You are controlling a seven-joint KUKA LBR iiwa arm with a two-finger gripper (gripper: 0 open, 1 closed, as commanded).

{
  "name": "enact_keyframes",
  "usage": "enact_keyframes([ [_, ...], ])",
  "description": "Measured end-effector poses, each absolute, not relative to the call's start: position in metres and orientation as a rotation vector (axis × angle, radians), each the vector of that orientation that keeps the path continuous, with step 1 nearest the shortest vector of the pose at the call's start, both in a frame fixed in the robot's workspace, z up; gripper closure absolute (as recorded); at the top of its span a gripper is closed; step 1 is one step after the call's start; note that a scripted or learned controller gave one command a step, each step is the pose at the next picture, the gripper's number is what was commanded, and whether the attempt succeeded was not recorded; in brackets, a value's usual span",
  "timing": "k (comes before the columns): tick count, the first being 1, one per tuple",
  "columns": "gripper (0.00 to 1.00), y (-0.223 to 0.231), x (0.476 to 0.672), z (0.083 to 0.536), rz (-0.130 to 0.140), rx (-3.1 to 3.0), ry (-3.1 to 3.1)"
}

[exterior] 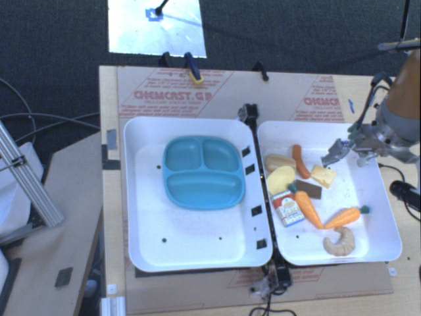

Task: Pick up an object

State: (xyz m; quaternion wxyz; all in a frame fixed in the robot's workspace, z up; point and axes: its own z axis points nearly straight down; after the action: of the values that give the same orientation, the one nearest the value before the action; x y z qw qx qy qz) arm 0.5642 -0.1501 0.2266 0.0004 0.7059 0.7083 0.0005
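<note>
1. While the hand [337, 151] hangs above the right bin [385, 206] at about 1 o'clock from that bin's middle, you have nothing between its fingers; whether they stand wide or narrow cannot be told from this slant.
2. Candidate objects all lie in the right bin. The cheese wedge [322, 175] sits just below the hand at its 7 o'clock, near but apart.
3. At 9 o'clock from the cheese wedge lies the sausage [300, 161]; beyond it, the potato pieces [281, 174] rest close to the bin's left wall.
4. Toward 6 o'clock: one carrot [308, 209] touching the small red box [287, 210], a second carrot [345, 218] to its right, and the shrimp [339, 241] nearest the front rim.
5. Judgement: the cheese wedge is your shortest reach, standing fairly clear of its neighbours on the right side.
6. Advice: come straight down, span the wedge across its narrow sides, and keep the fingers off the brown piece [309, 189] below it.
7. The left bin [148, 229] holds a blue divided plate [202, 172]; leave it alone.
</note>
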Motion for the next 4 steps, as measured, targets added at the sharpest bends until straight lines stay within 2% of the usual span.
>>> enact_keyframes([
  [1, 0.00, -0.141, 0.512, 0.082, 0.002, 2.221, 2.224],
  [2, 1.00, -0.142, 0.514, 0.095, 0.004, 2.217, 2.220],
  [3, 1.00, -0.051, 0.565, 0.190, 0.020, 2.200, 2.232],
  [4, 1.00, 0.025, 0.551, 0.184, 0.005, 2.209, 2.237],
])
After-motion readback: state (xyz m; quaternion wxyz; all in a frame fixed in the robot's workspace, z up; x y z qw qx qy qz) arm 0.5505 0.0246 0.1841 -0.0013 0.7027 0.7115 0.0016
